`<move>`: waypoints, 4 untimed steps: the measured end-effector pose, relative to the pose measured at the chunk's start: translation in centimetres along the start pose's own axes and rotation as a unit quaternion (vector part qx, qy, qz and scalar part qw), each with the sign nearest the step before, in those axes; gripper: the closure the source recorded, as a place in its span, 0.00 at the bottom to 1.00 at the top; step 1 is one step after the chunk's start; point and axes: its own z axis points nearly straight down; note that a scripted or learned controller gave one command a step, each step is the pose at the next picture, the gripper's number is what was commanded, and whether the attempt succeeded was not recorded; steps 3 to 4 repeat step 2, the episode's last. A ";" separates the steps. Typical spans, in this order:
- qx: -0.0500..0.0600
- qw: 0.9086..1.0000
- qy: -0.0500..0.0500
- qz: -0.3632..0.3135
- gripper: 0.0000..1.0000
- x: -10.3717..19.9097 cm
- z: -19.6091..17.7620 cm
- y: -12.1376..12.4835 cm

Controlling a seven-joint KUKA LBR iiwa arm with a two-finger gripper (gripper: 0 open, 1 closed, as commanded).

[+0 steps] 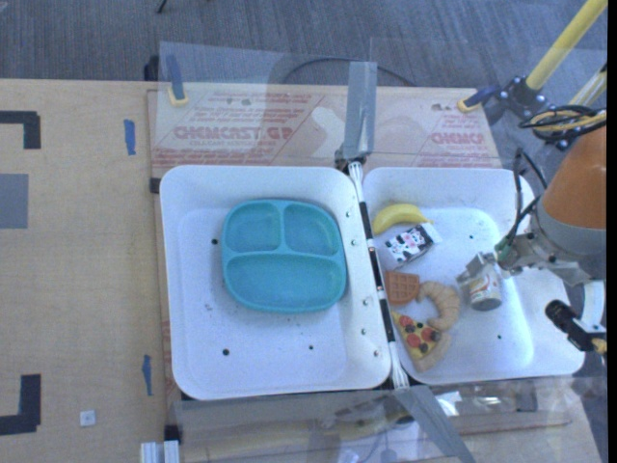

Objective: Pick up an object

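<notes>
Right bin: gripper mid-floor, croissant just beside, right side open.

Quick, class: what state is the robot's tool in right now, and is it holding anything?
Tool: over the right bin; open or closed cannot be told, and no object is seen held.
</notes>
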 end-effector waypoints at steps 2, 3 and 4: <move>0.000 0.999 0.000 -0.036 1.00 10.5 -9.0 3.5; 0.000 0.999 0.000 -0.036 1.00 10.5 -9.0 3.5; 0.000 0.999 0.000 -0.036 1.00 10.5 -9.0 3.5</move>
